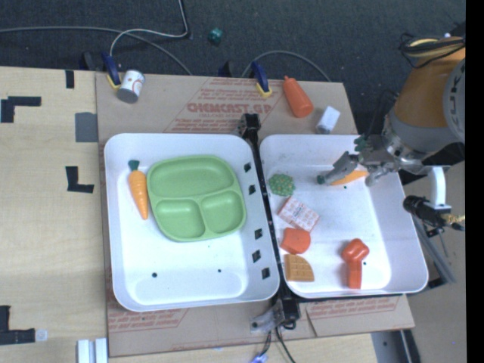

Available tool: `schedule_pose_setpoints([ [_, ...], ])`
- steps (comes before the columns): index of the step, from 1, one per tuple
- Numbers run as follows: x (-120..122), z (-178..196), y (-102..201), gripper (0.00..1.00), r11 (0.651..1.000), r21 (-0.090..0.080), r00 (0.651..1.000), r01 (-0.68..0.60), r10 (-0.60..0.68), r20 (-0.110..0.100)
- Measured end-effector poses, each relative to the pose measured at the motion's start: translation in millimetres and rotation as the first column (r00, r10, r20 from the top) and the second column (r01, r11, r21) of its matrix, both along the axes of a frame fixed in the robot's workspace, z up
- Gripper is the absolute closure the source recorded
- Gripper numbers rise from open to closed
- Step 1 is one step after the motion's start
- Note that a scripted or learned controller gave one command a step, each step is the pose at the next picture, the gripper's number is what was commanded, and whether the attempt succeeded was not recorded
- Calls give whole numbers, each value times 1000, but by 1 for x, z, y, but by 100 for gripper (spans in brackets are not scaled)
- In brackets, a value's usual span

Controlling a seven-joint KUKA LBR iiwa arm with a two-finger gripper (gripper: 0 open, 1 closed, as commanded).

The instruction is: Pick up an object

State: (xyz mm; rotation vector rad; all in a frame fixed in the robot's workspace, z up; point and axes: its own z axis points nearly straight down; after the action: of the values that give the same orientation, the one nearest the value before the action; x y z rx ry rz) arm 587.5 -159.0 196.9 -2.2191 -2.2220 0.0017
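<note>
Two white bins side by side, shallow, glossy plastic: left bin, right bin.

Left bin: one green tray, three compartments, rounded corners; one toy carrot, orange, green top, just beside tray.

Right bin: five loose items. One green bumpy lump; one patterned packet, flat; one orange block; one waffle piece, gridded; one red pepper-shaped toy.

Gripper over right bin's upper part, fingers clamped on orange carrot-like piece, tapered, smooth.

One orange bottle-shaped toy on cardboard behind bins.
</note>
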Motion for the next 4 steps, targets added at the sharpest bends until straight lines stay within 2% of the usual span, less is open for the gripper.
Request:
schedule_pose_setpoints([
  [1, -77, -76, -12, 0, 1000, 1, 1000, 2, -2, -3],
  [2, -102, -111, -26, 0, 1000, 0, 1000, 0, 0, 6],
  [3, -100, -100, -27, 100, 1000, -4, 1000, 0, 0, 11],
  [4, -103, -4, 24, 100, 1000, 0, 1000, -1, 1, 2],
])
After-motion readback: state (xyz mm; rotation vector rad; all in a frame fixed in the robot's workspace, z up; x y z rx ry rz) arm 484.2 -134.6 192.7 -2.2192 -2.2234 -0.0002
